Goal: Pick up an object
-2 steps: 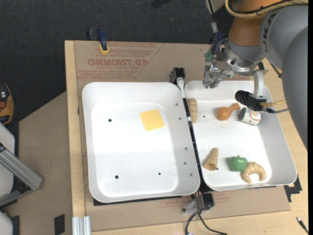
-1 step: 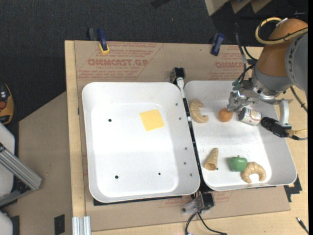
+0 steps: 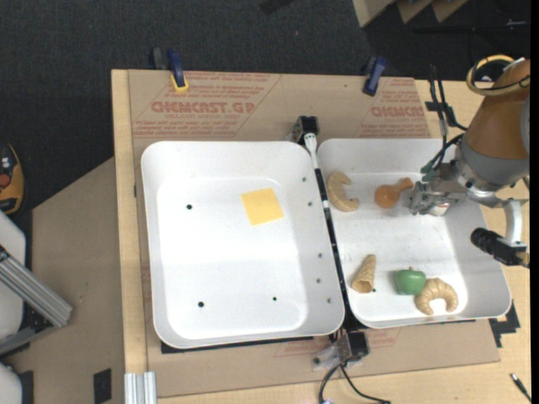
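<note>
Jaws: the jaws (image 3: 428, 199) are hanging low in the right bin (image 3: 472, 305), near its far side; how far apart they are standing cannot be told, and nothing is showing between them.
Nearest thing: an orange rounded piece (image 3: 387, 195) is lying just beside the jaws on their left, possibly touching a small tan bit that is reaching toward them; contact with the jaws cannot be told.
Next out: a pale curved pastry (image 3: 341, 191) is lying further left, close to the wall shared by the two bins.
Near side of the bin: a cone-shaped piece (image 3: 364, 273), a green pepper-like piece (image 3: 410, 281) and a croissant (image 3: 437, 296) are sitting in a loose row; the green piece and the croissant are touching or nearly so.
Left bin: the left bin (image 3: 168, 225) is holding a flat yellow square (image 3: 262, 206), well apart from the arm.
Arm: the grey arm with its orange band (image 3: 498, 124) is reaching in over the right bin's far corner.
Table: the table (image 3: 135, 124) is carrying both bins side by side on a brown board.
Step in hand: the arm is probably lining up on the orange piece.
Doing it well: the jaws should be centring over the orange piece, straddling its width, going right down to the bin floor before closing, and lifting straight so it is not rolling out.
</note>
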Tool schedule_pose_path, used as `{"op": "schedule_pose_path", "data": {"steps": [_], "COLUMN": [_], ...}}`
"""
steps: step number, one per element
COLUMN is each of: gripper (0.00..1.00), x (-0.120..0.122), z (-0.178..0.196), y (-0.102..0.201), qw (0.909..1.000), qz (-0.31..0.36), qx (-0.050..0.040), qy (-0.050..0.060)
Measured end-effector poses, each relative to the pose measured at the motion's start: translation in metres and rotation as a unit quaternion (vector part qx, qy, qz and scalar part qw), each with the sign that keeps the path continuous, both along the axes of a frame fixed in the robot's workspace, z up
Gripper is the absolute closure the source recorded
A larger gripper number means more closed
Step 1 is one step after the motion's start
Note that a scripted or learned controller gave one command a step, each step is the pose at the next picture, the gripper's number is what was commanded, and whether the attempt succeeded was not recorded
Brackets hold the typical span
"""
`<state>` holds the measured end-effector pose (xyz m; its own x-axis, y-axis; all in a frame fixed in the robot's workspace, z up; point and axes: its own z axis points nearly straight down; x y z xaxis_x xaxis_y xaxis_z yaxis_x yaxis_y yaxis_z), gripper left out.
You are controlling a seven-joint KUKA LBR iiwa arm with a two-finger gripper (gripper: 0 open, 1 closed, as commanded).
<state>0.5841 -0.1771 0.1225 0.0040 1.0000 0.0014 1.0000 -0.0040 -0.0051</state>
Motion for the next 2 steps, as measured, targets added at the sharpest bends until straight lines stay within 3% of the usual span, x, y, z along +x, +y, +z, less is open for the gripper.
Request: {"op": "schedule_pose_path", "data": {"steps": [1, 2], "gripper": [1.00, 1.00], "x": [-0.093, -0.011], "z": [-0.040, -0.037], "y": [0.021, 0.051], "qw": [1.0000, 1.0000], "qz": [0.000, 0.005], "qx": [0.0014, -0.0007], "qy": [0.002, -0.006]}}
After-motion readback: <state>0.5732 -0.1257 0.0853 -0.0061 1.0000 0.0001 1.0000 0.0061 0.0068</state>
